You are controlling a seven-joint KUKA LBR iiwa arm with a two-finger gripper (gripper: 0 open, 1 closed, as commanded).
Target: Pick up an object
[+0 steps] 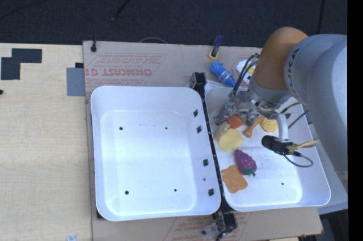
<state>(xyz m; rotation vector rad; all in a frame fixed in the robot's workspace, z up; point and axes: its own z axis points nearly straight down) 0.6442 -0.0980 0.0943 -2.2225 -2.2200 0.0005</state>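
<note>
While the two white bins sit on a cardboard sheet point(136, 64) over the pale wood bench point(39, 149), dark floor lies beyond. The gripper point(238, 112) dips into the right bin point(306, 191)'s far-left part among toys: yellow piece point(229, 140) just near it, purple grapes point(245, 161) and orange piece point(233, 178) nearer. Left bin point(147, 149) beside.

arm point(317, 81): reaching from right (orange band up) | pincer point(233, 112): lowered
</note>
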